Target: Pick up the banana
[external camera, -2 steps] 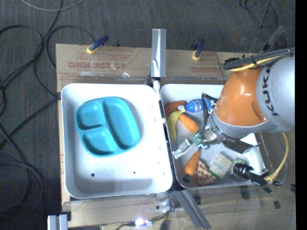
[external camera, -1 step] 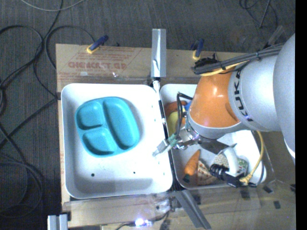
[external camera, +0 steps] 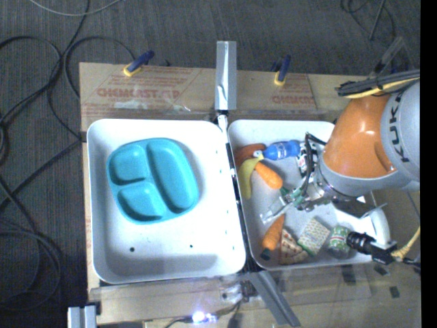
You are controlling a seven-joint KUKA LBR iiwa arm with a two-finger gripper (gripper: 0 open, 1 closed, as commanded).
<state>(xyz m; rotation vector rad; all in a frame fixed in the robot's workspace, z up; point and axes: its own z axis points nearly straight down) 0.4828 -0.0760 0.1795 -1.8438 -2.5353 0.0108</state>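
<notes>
I can't tell the gripper (external camera: 295, 198) state; the curved yellow banana (external camera: 246, 176) sits wedged under an orange carrot (external camera: 268, 175) by the bin wall, so I'd expect a mis-grab

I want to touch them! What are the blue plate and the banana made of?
The blue plate looks like smooth moulded plastic: one even colour, soft sheen, rounded compartments. The banana is probably toy plastic, being evenly yellow, though it's too small to be sure.
</notes>
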